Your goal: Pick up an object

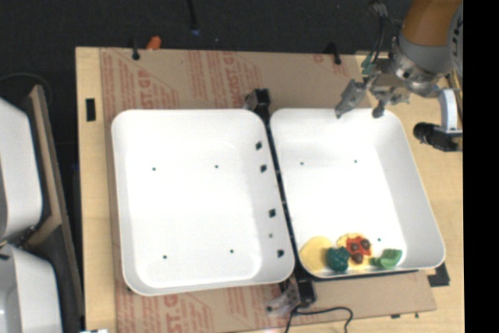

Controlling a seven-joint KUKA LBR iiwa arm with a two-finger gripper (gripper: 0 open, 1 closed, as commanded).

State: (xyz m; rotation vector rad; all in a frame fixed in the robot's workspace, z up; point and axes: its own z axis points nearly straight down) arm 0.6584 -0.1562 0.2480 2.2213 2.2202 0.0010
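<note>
Camera view looks down on two shallow white bins set side by side on a brown board. The gripper (361, 105) hangs over the far edge of the right bin (343, 183), its two fingers spread apart with nothing between them. The left bin (195, 199) holds no loose items that can be made out. All the objects sit clustered in the near corner of the right bin: a pale yellow disc (313, 252), a dark teal piece (337, 260) lying on or against it, a red piece with dark spots (358, 246) just to the right of that, and a small green piece (387, 256) further right near the bin wall. The gripper is well apart from this cluster, across the bin's length. By the look of it the pick is at its approach stage, with no object yet chosen or touched. The next move calls for travelling toward the near corner, settling over one piece, and descending with the fingers straddling it; the tight packing and the nearby walls may hamper a clean grasp.
</note>
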